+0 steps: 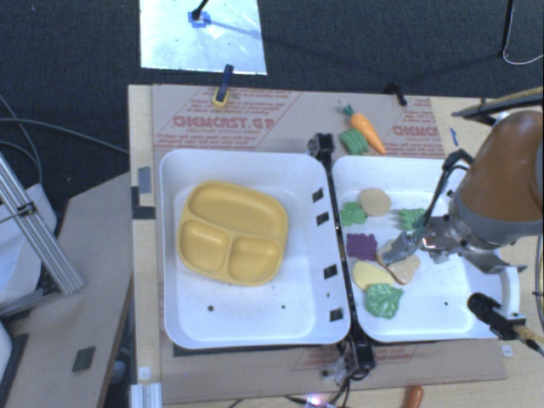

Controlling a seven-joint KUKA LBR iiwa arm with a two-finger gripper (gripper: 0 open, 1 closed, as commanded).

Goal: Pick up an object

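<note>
The right bin (442, 308) holds several toy foods: a tan round piece (374, 201), a small green piece (353, 214), a green leafy piece (412, 219), a purple piece (361, 246), a pale yellow piece (368, 274), a tan piece (408, 269) and a green lettuce leaf (383, 299). My gripper (398, 250) hangs low over the middle of this bin, its tip just above the tan piece and right of the purple one. The arm's orange band (510, 168) covers the bin's right side.
The left bin (195, 313) holds a yellow divided tray (232, 232). A toy carrot (366, 128) and a green toy (354, 142) lie on the cardboard behind the right bin. A black clamp bar (336, 228) runs between the bins.
</note>
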